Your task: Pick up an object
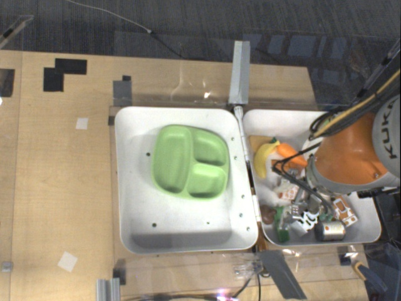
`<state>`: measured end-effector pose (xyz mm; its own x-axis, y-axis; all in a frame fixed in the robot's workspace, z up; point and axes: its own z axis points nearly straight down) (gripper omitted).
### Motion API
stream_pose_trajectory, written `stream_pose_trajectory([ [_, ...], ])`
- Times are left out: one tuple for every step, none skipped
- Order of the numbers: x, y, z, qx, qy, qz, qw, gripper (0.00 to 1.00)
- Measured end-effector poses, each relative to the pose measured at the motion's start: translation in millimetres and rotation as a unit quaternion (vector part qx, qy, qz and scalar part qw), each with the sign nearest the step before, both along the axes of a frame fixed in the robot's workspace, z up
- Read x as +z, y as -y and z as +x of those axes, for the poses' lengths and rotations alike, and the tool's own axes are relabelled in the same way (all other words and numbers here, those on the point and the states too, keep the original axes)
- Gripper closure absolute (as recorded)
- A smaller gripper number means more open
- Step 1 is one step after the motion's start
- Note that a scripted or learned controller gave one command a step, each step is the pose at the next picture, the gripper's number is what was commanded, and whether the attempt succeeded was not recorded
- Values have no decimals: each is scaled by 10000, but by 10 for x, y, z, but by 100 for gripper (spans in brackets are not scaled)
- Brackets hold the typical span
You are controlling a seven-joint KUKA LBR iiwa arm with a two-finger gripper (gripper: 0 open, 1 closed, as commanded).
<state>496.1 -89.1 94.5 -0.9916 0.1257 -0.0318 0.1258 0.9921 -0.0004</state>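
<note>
- The arm (351,152) reaches into the right bin (369,234), its orange band hanging over the bin's middle and hiding much of what lies there.
- The gripper (305,207) sits low among the clutter, just below the orange band; whether it is released or clenched cannot be told, since cables and small items overlap it.
- Candidate things to pick: a yellow banana (264,158) with an orange piece (287,150) touching it, both to the upper left of the gripper; a small silver can (330,231) just to its lower right; a green item (282,232) to its lower left.
- The left bin (135,231), well left of the gripper, holds a green divided tray (190,162).
- To do this well, I judge the gripper should commit to one item standing apart from neighbours, such as the can, centre over it, then descend straight so nothing else gets nudged or pinched.
</note>
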Motion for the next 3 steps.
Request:
stream_pose_trajectory([
  [-4,-1,718,1384,-49,-25,9904,0],
  [-8,6,62,222,-35,3,9997,0],
  [-9,6,61,224,-36,3,9997,0],
])
